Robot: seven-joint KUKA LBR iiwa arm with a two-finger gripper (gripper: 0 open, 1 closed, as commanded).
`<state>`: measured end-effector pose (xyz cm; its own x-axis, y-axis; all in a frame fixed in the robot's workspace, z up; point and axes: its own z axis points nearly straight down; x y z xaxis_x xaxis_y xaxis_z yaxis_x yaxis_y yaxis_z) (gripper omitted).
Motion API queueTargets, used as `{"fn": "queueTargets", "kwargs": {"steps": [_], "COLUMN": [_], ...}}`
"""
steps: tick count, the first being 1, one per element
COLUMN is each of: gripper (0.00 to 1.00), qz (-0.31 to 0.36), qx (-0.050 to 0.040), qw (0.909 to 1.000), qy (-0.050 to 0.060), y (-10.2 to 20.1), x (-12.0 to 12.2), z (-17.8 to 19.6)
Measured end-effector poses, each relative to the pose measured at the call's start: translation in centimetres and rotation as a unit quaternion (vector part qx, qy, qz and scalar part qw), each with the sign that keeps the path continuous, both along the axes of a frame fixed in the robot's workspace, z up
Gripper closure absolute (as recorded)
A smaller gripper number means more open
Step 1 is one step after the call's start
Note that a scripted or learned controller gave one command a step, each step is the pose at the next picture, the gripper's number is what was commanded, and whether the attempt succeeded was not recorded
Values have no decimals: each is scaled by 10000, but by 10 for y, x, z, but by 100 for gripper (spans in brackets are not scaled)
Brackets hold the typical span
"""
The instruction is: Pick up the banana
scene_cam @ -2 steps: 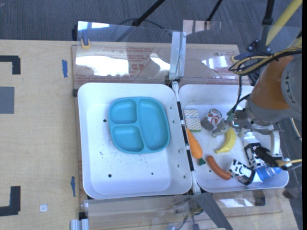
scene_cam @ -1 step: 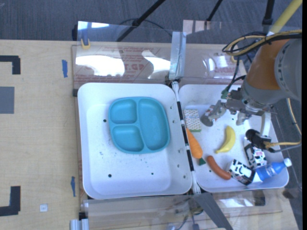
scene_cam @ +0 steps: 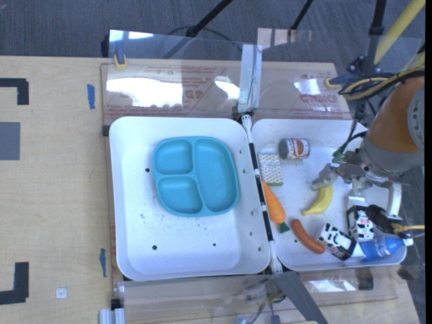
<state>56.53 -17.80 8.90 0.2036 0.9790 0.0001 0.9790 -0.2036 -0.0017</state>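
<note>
Where the arm (scene_cam: 398, 123) enters the camera view from the right, its grey body and orange band cover the right bin's (scene_cam: 304, 252) far right corner, and the frame edge cuts the arm off. The hand (scene_cam: 331, 171) sits low over the right bin, just above the banana (scene_cam: 320, 200); its fingers are small and blurred against the wrist hardware, so whether they are spread or closed cannot be told, and nothing is seen between them. The banana lies in the right bin, right of centre, with its long axis running diagonally from upper right to lower left; its upper end points toward the hand and its lower end toward the carrot (scene_cam: 274, 205). A sausage (scene_cam: 307, 237) lies below the banana, apart from it. A can (scene_cam: 294, 148) lies on its side near the bin's far wall, beside a patterned packet (scene_cam: 271, 169). Black-and-white items and a blue object at the lower right are partly hidden and hard to identify. The left bin (scene_cam: 128, 201) holds a blue divided plate (scene_cam: 196, 175). Both bins rest on the tabletop (scene_cam: 47, 181).
</note>
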Motion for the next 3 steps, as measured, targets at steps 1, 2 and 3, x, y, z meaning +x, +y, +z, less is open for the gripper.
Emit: {"fn": "queueTargets", "kwargs": {"steps": [1,2,3], "gripper": [0,100,100], "qz": [1877,1871,2541], "qx": [-3,-15,-20], "qw": [9822,9823,9672], "qy": [-24,-50,-35], "y": [11,10,25], "x": [2,4,-12], "z": [-2,9,-1]}}
